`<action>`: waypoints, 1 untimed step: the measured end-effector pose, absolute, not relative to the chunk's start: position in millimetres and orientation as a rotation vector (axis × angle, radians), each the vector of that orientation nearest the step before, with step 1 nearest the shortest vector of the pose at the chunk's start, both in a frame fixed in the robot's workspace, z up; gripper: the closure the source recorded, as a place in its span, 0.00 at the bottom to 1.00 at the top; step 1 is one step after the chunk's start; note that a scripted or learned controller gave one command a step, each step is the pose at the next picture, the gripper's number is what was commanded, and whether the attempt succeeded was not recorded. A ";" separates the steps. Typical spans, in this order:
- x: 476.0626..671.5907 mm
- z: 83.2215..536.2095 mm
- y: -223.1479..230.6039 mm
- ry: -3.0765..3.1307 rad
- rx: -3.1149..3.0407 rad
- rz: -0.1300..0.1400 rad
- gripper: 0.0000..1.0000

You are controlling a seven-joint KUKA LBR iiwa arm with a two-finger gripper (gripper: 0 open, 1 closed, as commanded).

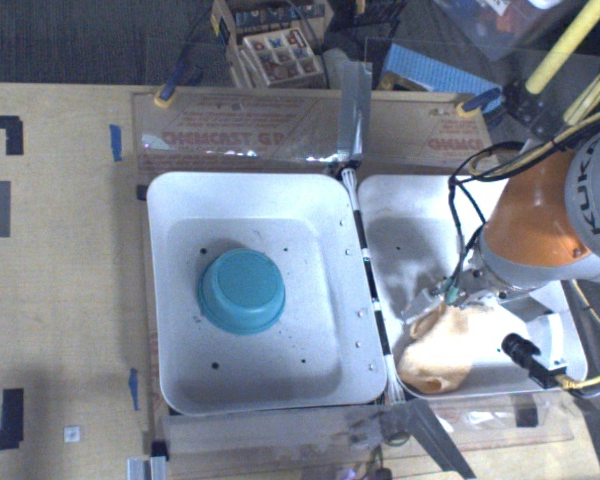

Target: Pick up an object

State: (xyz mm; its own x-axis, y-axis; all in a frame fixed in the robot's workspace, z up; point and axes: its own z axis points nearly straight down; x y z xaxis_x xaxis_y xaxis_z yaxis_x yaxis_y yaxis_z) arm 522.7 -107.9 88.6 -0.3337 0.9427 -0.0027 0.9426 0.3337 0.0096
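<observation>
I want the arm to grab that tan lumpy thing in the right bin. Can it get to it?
Probably yes. The gripper hangs right above the tan lumpy thing in the right bin, and nothing lies between them.

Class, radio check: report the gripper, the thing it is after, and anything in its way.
Gripper low in right bin, fingers unreadable. Tan rounded object directly beneath, grasp unconfirmed. Blue bowl upside down in left bin, no obstruction.
</observation>
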 end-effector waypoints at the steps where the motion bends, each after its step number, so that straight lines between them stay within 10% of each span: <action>1: 523.5 99.5 -110.3 2.550 1.814 0.014 1.00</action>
State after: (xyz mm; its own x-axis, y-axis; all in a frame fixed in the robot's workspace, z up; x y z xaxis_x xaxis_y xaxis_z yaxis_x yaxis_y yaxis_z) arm 523.5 -110.3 99.5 -0.3278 0.9447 -0.0050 0.9446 0.3279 0.0148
